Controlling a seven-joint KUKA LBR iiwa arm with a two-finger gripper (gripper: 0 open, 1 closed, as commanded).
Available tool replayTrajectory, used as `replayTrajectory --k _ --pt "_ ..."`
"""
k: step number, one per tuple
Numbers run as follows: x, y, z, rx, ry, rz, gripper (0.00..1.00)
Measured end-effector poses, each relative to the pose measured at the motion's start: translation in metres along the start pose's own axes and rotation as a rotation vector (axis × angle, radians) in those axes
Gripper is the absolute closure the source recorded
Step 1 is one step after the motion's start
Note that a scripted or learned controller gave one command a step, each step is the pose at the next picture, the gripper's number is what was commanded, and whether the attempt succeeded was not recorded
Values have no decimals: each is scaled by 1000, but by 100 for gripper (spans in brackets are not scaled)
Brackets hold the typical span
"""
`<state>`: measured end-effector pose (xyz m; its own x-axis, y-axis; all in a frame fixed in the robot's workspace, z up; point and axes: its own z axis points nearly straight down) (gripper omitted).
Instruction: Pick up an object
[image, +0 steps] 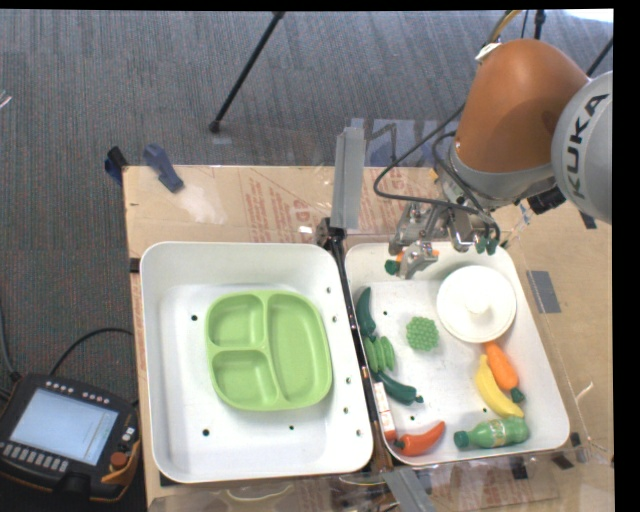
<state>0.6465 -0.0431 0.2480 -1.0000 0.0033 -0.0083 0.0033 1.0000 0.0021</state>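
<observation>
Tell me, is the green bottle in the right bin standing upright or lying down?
Lying down. The green bottle rests on its side on the floor of the right bin, near the front corner, beside the yellow banana.

The grey arm (590, 130) reaches in from the right, its orange band (520, 95) bulging just above the wrist. Below the band, cables loop around the wrist, and the gripper (430, 245) hangs pointing downward, its metal parts small and blurred.
</observation>
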Motion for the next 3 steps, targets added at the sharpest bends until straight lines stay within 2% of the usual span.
replayTrajectory --k 1,2,3 --pt "80 23 11 0 9 36 100" --pt "133 -22 25 -2 10 -420 100" --pt "94 -55 157 -7 21 -410 100"
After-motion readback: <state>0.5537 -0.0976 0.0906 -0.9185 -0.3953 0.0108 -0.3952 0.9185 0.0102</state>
